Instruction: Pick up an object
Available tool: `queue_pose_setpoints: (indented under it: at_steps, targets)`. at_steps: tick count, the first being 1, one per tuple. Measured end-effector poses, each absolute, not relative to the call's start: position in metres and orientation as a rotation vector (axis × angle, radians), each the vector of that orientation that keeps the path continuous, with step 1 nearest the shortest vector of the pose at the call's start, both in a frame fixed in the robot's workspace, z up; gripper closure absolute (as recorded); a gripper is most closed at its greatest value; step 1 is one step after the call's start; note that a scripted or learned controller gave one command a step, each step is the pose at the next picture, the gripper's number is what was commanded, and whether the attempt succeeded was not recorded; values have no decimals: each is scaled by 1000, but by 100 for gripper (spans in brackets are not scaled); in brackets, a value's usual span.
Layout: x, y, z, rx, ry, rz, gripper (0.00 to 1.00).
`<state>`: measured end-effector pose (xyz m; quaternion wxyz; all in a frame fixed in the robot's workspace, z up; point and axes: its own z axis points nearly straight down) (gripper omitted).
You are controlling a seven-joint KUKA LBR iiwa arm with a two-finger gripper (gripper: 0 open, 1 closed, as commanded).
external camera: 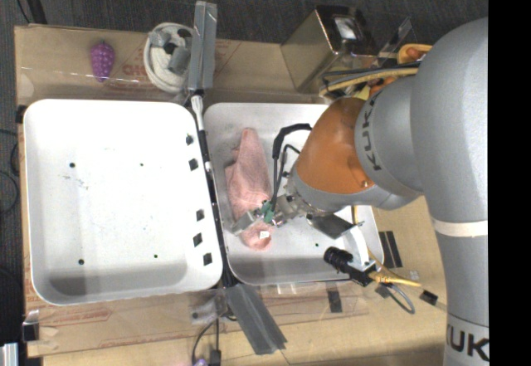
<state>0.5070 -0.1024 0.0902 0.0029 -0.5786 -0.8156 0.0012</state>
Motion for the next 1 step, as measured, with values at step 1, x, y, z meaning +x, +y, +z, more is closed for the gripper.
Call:
queue_pose_setpoints:
  at_steps: [1]
  targets:
    - [507,-103,99,-1809,-2560,6,100]
